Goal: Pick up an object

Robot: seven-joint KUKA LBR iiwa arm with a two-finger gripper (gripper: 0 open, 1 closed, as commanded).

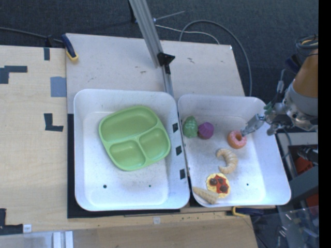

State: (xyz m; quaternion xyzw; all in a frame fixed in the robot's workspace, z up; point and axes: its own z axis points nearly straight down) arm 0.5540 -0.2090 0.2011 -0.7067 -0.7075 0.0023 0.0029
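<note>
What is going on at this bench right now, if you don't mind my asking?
A grey robot arm with an orange band reaches in from the right, its gripper poised just beside the pink donut in the right bin. Nothing is visibly held yet. That bin also holds a green item, a purple one, a croissant, a small fruit tart and a tan wedge. The left bin holds a green divided plate.

green tray (135, 137) in left bin (83, 154)
</note>
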